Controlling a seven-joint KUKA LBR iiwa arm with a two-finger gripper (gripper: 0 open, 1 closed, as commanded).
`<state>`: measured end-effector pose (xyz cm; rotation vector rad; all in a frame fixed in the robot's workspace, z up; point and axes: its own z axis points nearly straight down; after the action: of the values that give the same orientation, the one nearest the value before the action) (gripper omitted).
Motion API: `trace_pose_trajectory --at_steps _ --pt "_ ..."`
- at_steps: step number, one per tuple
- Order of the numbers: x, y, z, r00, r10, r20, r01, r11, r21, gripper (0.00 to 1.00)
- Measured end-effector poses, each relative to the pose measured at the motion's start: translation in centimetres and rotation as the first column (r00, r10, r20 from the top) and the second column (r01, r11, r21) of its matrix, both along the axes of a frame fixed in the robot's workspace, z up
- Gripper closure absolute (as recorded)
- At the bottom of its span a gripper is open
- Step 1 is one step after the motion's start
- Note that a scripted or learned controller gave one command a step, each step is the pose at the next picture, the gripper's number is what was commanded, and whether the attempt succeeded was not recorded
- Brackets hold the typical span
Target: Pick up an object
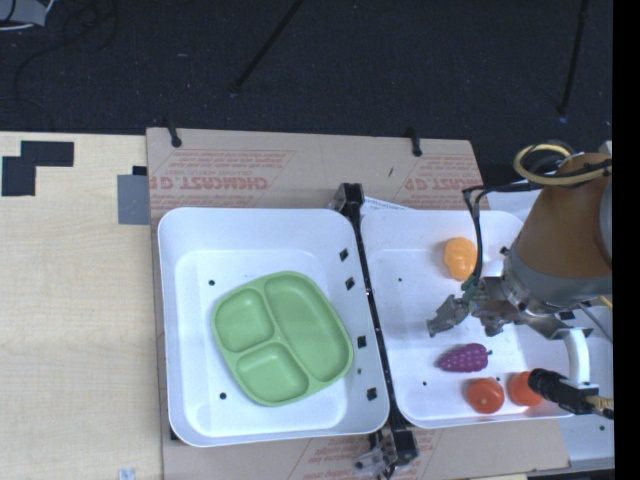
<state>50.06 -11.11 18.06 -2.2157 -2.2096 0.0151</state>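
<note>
Green divided plate (281, 339) in left bin (190, 236)

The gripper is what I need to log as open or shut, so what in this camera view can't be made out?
- Gripper: fingers too small and dark to tell their state.
- Second orange-red object: partly covered by the black part of the arm, shape unclear.
- Right bin: far right side hidden under the arm.
- Purple object: too small to identify.
</note>
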Motion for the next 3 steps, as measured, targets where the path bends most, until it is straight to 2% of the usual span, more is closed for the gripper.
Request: trace_pose_trajectory --at_steps 1,2,3 --pt "0.3 0.0 0.6 1.0 0.002 0.014 -0.002 1.0 -0.002 0.0" --pt "-0.2 1.0 -4.4 1.0 0.003 0.007 -0.003 1.0 0.001 0.0" --pt "-0.2 1.1 -9.5 1.0 0.002 0.013 -0.002 1.0 -0.001 0.0"
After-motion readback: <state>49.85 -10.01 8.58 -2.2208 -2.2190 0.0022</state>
